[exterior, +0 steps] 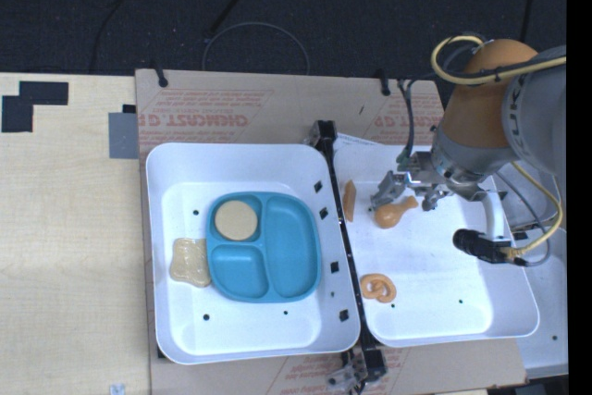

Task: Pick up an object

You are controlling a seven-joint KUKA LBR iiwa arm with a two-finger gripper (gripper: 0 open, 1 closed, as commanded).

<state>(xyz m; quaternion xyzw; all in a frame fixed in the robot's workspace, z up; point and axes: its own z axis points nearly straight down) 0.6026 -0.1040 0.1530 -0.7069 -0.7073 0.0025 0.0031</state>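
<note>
Gripper (404, 191) low in right bin (462, 314), arm reaching in from the right, wrist angled down; finger state unreadable. Pretzel (377, 288) nearest; orange drumstick-shaped piece (392, 215) just beside the fingertips; tan strip (349, 200) by the divider.

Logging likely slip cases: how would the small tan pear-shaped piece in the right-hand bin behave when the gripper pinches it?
The tan pear-shaped piece looks rounded and tapering, so it may squirt out of a pinch. It lies on the smooth floor of the right white bin, so a nudge would probably roll or slide it. It seems small, likely light.
</note>
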